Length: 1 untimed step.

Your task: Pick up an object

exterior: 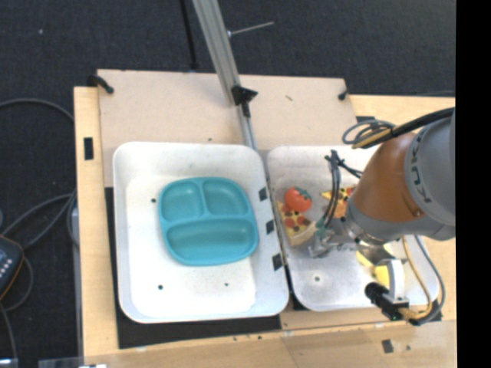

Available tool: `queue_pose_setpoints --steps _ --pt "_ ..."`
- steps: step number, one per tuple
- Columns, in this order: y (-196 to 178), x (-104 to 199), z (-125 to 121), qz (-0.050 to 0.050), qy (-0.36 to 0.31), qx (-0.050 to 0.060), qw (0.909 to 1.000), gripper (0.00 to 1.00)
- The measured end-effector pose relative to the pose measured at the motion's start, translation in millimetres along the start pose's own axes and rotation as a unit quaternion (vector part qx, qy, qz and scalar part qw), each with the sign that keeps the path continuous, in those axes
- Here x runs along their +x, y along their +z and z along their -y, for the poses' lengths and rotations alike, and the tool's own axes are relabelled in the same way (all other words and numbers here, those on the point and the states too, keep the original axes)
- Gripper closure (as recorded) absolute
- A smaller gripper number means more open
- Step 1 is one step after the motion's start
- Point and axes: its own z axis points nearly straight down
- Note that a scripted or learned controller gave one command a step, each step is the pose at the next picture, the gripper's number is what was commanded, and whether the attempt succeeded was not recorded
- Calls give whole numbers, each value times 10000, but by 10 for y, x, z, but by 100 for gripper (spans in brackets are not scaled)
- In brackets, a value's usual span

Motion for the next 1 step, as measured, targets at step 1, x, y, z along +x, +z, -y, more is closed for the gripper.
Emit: queue_pose_setpoints --steps 1 --pt "-618 -68 8 9 -39 -17 10000 100"
